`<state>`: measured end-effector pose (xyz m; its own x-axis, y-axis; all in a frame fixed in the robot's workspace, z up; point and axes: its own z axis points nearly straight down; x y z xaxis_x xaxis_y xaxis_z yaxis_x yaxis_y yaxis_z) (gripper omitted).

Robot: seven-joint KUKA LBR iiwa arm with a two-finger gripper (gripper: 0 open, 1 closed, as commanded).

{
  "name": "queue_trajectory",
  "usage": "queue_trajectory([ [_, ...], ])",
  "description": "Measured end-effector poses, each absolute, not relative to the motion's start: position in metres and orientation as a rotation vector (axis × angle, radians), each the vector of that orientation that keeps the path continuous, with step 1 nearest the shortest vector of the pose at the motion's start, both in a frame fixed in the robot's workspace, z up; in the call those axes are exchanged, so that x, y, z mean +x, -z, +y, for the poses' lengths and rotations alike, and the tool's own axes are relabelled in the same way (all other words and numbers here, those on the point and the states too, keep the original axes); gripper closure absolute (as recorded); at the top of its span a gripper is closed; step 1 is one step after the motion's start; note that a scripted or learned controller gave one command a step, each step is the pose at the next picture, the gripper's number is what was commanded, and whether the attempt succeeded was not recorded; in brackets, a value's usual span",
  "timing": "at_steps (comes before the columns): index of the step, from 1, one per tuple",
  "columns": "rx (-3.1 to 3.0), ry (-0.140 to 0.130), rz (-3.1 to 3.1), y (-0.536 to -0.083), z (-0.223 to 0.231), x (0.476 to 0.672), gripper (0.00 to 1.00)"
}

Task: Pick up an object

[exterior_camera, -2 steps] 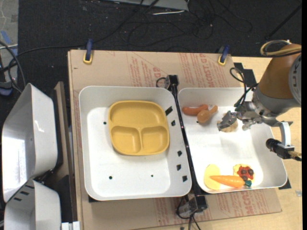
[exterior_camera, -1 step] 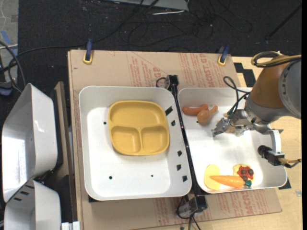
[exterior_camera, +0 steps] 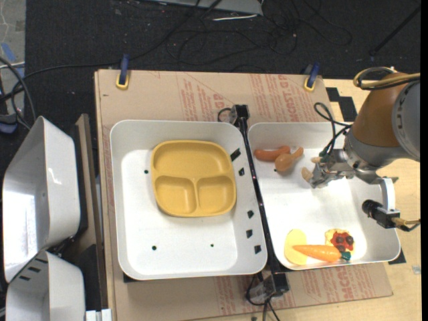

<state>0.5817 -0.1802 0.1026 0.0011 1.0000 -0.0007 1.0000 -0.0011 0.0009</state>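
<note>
The arm (exterior_camera: 384,122) reaches in from the right, wrist bent down, gripper (exterior_camera: 321,174) low over the right bin (exterior_camera: 374,226); I cannot tell its state. Just left lie a sausage (exterior_camera: 271,154) and drumstick (exterior_camera: 289,160). Below, a carrot (exterior_camera: 317,251). Far left, a yellow plate (exterior_camera: 194,178).

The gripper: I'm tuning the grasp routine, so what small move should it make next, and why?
Probably a short shift toward the chicken leg. The gripper sits low in the right bin, just right of that piece and the hot dog, while the carrot lies farther off.
</note>
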Motion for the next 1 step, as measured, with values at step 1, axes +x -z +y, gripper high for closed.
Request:
queue_trajectory([
  [1, 2.22, -0.003, 2.216, -0.1457, -0.1839, 0.5813, 1.0],
])
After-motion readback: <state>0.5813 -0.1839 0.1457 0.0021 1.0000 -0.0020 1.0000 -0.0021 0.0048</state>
